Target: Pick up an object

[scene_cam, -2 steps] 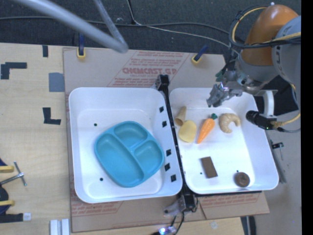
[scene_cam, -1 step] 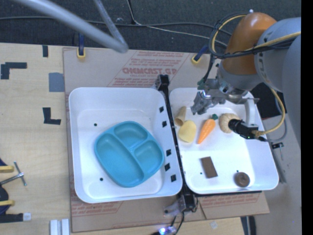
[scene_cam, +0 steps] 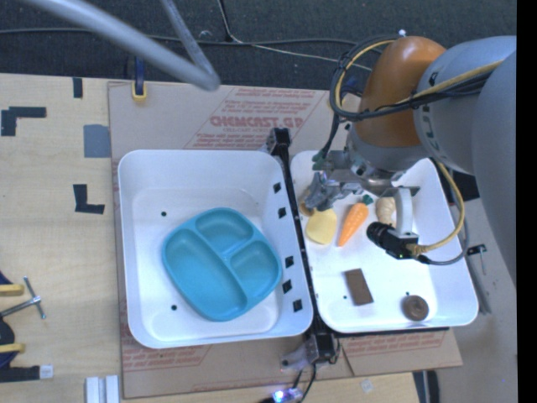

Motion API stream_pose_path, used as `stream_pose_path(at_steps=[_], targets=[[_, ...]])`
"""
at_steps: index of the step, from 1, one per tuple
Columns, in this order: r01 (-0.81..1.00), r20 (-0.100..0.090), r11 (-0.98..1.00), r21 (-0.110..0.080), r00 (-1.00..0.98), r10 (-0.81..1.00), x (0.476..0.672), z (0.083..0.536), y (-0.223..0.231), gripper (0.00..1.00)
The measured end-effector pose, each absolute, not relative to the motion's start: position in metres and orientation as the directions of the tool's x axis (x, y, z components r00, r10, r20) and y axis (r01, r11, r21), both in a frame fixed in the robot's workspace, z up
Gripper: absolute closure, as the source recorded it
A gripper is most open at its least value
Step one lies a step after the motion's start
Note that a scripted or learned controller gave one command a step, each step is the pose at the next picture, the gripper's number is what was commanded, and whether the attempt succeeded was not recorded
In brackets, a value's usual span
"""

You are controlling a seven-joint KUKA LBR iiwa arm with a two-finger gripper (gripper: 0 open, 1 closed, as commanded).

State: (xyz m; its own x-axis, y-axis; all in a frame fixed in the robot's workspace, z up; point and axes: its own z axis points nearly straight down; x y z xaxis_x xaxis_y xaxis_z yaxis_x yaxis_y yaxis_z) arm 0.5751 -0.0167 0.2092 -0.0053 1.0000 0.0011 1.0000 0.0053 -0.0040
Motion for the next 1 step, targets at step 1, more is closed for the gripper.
stream_pose_path(at_steps=[1], targets=[[1.0, 0.002, 0.007, -0.003, -0.006, 1.0, 0.5513, 0.2192, 0.0316, 1.0]])
